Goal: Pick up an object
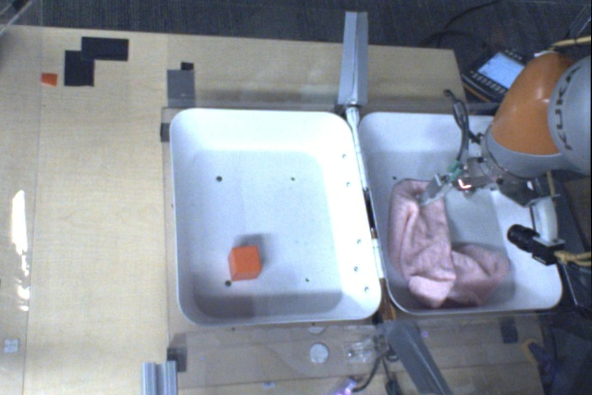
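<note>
pink cloth (433, 247) touching pincer (450, 181)

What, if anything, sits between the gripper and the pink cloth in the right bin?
Nothing visible. The gripper is right at the top edge of the pink cloth inside the right bin. The orange block lies apart in the left bin.

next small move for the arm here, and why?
Probably lower straight down onto the pink cloth. The gripper sits at the cloth's upper edge in the right bin, so the cloth is the nearest target; the orange block lies far off in the left bin.
</note>
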You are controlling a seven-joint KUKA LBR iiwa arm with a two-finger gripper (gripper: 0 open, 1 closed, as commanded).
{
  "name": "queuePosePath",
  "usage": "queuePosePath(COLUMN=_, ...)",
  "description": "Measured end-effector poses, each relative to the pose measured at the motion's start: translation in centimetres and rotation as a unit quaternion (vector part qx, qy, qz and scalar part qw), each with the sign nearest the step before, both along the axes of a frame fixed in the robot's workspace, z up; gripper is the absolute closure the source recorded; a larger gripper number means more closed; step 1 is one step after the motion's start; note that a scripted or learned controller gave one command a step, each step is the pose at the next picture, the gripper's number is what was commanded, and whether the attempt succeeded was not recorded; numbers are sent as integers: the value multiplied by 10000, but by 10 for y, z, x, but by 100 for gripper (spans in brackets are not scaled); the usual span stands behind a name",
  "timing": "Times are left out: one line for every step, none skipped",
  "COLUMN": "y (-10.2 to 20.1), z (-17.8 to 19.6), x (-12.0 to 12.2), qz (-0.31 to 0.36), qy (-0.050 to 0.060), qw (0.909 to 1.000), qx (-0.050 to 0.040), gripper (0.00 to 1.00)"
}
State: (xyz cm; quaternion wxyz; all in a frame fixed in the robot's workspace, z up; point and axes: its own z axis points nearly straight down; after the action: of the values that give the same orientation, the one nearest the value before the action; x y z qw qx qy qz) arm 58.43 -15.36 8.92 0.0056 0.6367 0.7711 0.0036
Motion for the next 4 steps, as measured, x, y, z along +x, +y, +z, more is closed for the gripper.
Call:
queuePosePath(y=63, z=1, x=-5, qz=466, qy=-11, qw=9989, qx=2, gripper=0)
queuePosePath(y=66, z=-1, x=72, qz=-155, qy=9, qw=9999, qx=4, gripper=0)
queuePosePath(y=65, z=46, x=41, qz=1726, qy=15, qw=9850, qx=-17, gripper=0)
queuePosePath(y=61, z=1, x=4, qz=1698, qy=-11, qw=9855, qx=-21, gripper=0)
